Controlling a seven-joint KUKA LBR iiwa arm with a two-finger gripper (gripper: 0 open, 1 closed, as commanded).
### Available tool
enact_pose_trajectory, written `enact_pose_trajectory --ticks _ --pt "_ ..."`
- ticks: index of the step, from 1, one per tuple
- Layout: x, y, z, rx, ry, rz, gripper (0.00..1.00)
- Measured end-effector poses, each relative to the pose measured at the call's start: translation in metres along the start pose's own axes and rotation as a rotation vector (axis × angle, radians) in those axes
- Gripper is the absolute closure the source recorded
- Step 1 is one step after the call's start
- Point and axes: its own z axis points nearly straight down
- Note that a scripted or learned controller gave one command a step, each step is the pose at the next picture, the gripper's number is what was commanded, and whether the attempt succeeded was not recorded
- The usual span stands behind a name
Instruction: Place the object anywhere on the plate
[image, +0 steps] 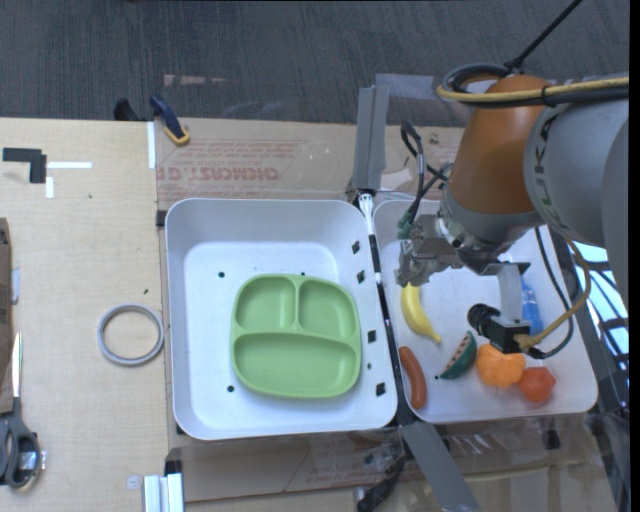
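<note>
A: Banana (419, 313), yellow, lies in the right bin (570, 400), left part, tilted, top end toward 11 o'clock, bottom end toward 5.

B: Gripper?

A: Gripper (410, 272) hangs right at the banana's upper end, at 12 o'clock from the fruit. Looks touching or nearly so. Fingers are dark and cluttered against the wrist, so I cannot tell if they are spread or pressed together, or pinching the banana.

B: Plate?

A: Green plate (296, 336), three sections, sits in the left bin (190, 300), at 9 o'clock from the banana, with the bin walls between them.

B: Other stuff in the right bin?

A: Red sausage (413, 376) at 6 o'clock from the banana, just beside its lower tip. Watermelon slice (458, 357) at 4 o'clock. Orange (499, 366) and tomato (537, 385) further toward 4.

B: Outside the bins?

A: Tape ring (130, 333) on the bench (80, 250), 9 o'clock of the left bin.
</note>
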Motion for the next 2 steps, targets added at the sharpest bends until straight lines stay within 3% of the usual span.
enact_pose_trajectory --ticks 1,2 --pt "0.0569 -0.0335 0.0250 0.002 0.000 0.000 1.00" --pt "0.0565 -0.0333 0.0248 0.002 0.000 0.002 0.00"
